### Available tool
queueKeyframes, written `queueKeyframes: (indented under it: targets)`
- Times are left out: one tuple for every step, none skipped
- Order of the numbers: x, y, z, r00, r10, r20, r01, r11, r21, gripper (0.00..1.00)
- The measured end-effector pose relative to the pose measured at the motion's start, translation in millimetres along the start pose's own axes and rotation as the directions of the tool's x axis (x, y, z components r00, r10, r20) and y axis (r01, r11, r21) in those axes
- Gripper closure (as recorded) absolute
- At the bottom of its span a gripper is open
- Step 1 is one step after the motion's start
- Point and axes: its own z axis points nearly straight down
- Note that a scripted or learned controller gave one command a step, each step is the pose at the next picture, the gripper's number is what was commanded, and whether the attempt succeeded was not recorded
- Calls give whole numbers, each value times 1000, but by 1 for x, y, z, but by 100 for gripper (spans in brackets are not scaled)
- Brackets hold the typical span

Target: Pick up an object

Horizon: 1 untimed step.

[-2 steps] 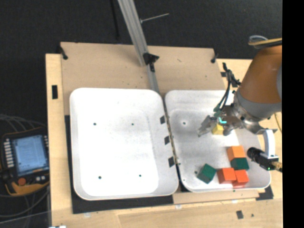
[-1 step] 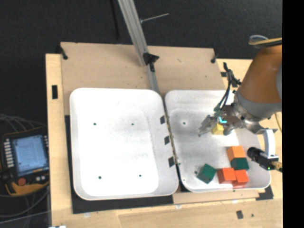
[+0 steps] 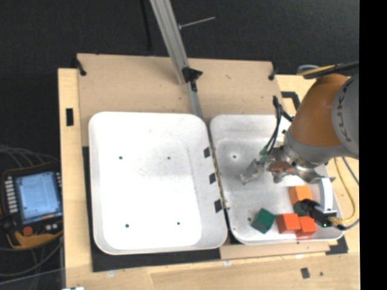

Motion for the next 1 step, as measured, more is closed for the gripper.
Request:
queueKeyframes:
  targets:
    - [8,1,57,1000,3,-1,-3,1000,0,0]
